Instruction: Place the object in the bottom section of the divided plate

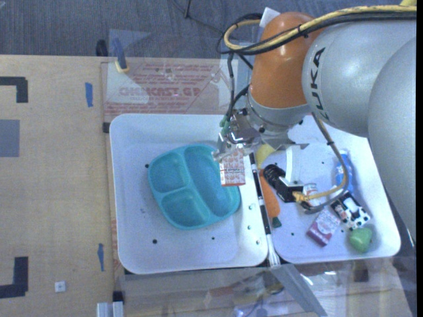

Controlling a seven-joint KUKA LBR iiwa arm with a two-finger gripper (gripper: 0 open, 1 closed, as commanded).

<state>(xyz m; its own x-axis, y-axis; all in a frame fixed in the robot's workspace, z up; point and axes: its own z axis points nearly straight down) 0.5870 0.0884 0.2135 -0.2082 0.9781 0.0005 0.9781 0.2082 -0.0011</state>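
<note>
Nearest you, right bin (390, 243): green lump (361, 240), pink packet (322, 228), carrot (268, 201), left unpicked. Left bin (132, 243): blue divided plate (192, 185), its bottom section awaiting delivery. Beyond: gripper (232, 149), closed on a small tagged packet (232, 170) hanging above the plate's right edge for placing.

Your arm (357, 71) comes in from the right and fills the upper right of the camera view, its big grey link lying across the top corner. The orange band (284, 58) sits just left of that grey link, bulging toward the camera. Below the band a grey wrist collar (277, 114) narrows down and to the left. Your gripper (231, 140) hangs under the collar, pointing down and slightly left. A yellow cable (264, 41) loops over the band. You cannot make out the gripper's state from this angle
</note>
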